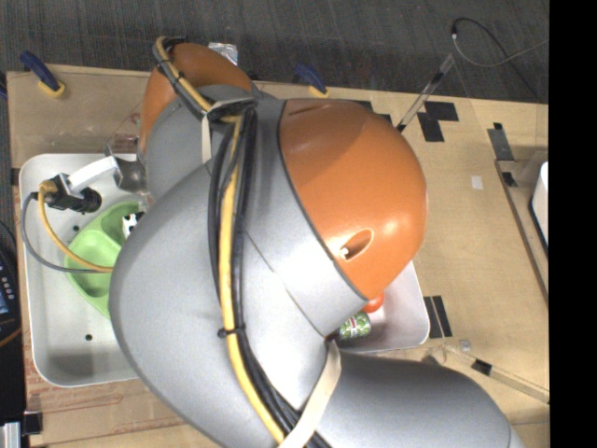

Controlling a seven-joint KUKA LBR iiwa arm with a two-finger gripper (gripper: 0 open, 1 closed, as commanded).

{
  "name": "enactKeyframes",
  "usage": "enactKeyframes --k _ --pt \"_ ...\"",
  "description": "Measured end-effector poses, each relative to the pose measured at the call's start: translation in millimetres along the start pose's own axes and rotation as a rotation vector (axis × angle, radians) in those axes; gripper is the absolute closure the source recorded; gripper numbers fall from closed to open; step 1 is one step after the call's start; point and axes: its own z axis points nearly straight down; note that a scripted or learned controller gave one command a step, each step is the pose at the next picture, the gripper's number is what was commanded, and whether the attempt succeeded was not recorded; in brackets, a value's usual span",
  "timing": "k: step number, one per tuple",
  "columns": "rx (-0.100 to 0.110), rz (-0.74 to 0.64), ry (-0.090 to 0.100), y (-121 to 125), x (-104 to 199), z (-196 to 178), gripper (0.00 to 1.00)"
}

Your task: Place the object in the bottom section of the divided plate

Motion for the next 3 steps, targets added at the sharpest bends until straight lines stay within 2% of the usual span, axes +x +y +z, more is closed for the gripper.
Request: enactKeyframes --k 1,2,3 --pt "-0.004 0.002 -0.014 1 -4 7 0.0" --pt "0.006 -0.058 -0.018 32 2 17 0.0" --pt "-0.005 -0.146 -0.022 -18 34 23 0.0"
